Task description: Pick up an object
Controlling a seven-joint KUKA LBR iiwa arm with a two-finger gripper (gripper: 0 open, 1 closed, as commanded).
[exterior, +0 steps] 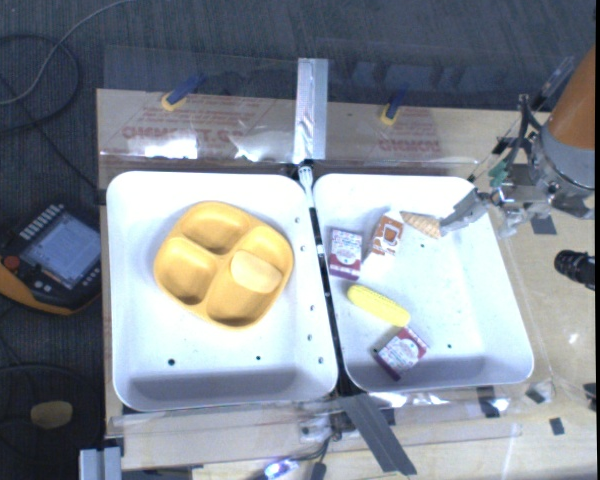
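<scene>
Camera view: claw [458,214] at the right bin's [500,298] far right corner, beside a waffle cone [420,224]; its opening cannot be told. Corn cob [378,305] and three packets lie mid-bin; yellow sectioned dish [223,262] occupies the left bin [140,368].

Single fixed camera, mounted above the bench, looking down at a slant. Distance moderate: both white bins fit whole, left bin [130,368] at centre-left, right bin [480,358] at centre-right. Dark floor fills the upper and left margins. Arm [570,128] enters at upper right.
</scene>
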